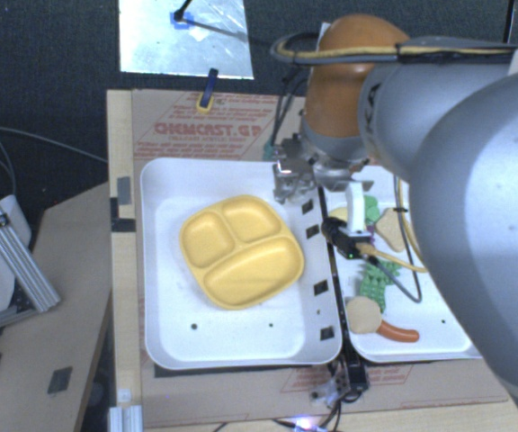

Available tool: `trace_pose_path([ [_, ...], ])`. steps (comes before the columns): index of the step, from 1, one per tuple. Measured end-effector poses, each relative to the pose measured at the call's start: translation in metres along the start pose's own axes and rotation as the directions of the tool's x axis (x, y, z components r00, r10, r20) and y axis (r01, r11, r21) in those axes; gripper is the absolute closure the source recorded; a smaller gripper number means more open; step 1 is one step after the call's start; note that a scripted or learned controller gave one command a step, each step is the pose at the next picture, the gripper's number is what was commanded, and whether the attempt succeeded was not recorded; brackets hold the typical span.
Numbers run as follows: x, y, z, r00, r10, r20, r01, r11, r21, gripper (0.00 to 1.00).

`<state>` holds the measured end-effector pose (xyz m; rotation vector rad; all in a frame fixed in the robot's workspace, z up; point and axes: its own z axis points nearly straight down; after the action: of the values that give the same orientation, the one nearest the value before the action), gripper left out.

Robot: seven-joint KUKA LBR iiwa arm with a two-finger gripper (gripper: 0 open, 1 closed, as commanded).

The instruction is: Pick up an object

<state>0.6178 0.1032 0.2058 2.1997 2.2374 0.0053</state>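
Observation:
A yellow divided plate [241, 250] lies in the middle of the left bin [165, 241]. In the right bin [439, 331] I see a green leafy toy [371, 282], a round beige piece [363, 314], an orange-red sausage-shaped piece [397, 333], a white and green item [358, 210] and a tan piece [390, 232]. My gripper [288, 185] hangs below the orange band, over the far right corner of the left bin, just beyond the plate's far edge. Nothing shows in its grasp.
The arm's large grey body covers the right side of the right bin. A black ridge [324, 268] divides the two bins. Cardboard [205, 129] lies behind the bins, with a blue and yellow tool [208, 91] on it. Cables [394, 264] trail over the right bin.

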Motion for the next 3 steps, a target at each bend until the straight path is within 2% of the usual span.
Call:
trace_pose_path([
  [1, 0.022, -0.026, -0.095, 1.0, 0.01, -0.004, -0.01, 1.0, -0.005, 1.0],
  [2, 0.031, -0.002, 0.1, 1.0, 0.014, 0.002, -0.014, 1.0, 0.018, 1.0],
  [3, 0.072, -0.025, -0.012, 1.0, 0.008, -0.006, -0.008, 1.0, -0.004, 1.0],
])
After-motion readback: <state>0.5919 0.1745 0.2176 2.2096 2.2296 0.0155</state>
